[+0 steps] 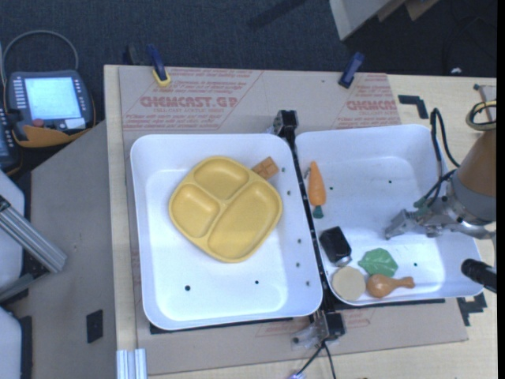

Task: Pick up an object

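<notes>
In the right bin (371, 152) lie an orange carrot (316, 184) by the left wall, a black block (335, 244), a green leafy piece (378, 260), a round beige disc (347, 283) and a brown drumstick (387, 285) near the front. My gripper (402, 224) hangs low over the right half of this bin, pointing left, a short way above and right of the green piece. Nothing shows in its grasp. The grey arm (473, 188) comes in from the right edge.
The left bin (158, 267) holds a yellow divided plate (226, 208) with a small brown block (265, 167) at its far right edge. Black cables (436, 136) trail over the right bin's far right corner. A pendant screen (49, 101) sits off the bench at left.
</notes>
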{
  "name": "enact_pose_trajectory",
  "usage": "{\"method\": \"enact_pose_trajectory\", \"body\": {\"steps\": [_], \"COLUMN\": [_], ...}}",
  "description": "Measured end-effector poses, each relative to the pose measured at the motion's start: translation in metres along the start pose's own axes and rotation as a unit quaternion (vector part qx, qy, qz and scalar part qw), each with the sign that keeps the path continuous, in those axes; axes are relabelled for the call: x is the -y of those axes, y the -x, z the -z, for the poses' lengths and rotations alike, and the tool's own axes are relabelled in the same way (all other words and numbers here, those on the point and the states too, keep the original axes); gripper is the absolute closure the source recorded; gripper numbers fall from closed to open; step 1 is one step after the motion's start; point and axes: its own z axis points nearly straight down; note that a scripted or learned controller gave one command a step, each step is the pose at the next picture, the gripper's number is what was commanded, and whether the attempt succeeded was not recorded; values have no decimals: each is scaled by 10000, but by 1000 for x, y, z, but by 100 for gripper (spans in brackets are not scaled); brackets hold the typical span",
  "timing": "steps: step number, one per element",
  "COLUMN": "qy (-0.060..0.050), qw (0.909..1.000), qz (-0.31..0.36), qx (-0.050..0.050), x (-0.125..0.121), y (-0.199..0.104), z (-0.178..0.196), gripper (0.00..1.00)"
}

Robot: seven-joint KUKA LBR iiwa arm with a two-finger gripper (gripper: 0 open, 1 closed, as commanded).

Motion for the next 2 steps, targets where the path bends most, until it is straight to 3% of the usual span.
{"method": "enact_pose_trajectory", "body": {"steps": [1,2], "qy": [69,14], "qw": [10000,10000], "qz": [2,2], "qx": [38,18], "x": [-4,-8], "y": [1,-3], "z": [14,56], "gripper": [100,100]}}
